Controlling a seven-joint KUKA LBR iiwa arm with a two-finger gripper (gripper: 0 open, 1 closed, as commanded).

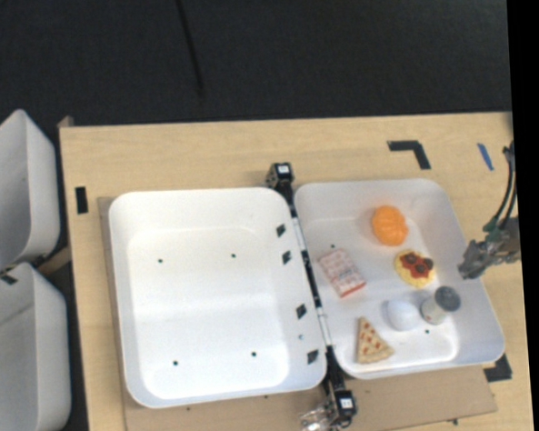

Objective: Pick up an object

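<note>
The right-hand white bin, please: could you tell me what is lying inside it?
The right-hand white bin holds an orange ball, a pink-patterned box, a pizza-slice toy, a yellow-and-red tart, a white ball and a grey cylinder. Nothing looks covered.

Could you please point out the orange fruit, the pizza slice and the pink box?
orange fruit (389, 224), camera view, its middle.
pizza slice (372, 342), camera view, its topping.
pink box (341, 272), camera view, its top face.

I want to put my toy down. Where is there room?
The left bin has a bare white floor. The right bin is crowded: orange, box, pizza slice, with a small patch along its top-left corner.
</note>
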